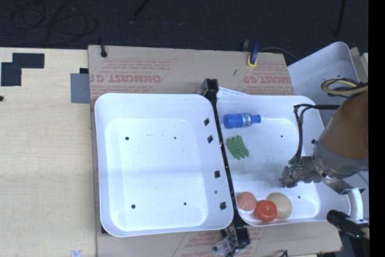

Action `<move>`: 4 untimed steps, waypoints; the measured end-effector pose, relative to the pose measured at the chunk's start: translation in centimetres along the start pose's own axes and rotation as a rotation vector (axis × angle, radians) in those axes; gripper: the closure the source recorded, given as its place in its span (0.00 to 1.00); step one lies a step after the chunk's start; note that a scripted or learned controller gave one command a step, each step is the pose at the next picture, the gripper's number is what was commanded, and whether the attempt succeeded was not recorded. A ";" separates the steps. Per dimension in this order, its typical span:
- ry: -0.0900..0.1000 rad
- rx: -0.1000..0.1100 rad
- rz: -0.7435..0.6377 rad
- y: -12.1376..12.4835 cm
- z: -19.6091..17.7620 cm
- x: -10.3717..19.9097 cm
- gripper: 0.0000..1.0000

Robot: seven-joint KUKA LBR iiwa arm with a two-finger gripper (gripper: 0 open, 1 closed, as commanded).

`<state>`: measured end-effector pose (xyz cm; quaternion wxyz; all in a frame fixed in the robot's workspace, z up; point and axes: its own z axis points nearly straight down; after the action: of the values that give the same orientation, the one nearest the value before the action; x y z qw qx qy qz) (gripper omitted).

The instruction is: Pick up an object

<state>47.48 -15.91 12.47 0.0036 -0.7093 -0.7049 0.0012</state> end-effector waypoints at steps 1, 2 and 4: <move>-0.005 -0.006 -0.007 0.0 3.8 4.2 1.00; -0.003 -0.003 -0.002 0.0 2.7 4.0 1.00; -0.001 0.002 0.004 -0.1 0.8 3.9 1.00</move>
<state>47.44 -11.97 11.64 0.0041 -0.7106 -0.7036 0.0021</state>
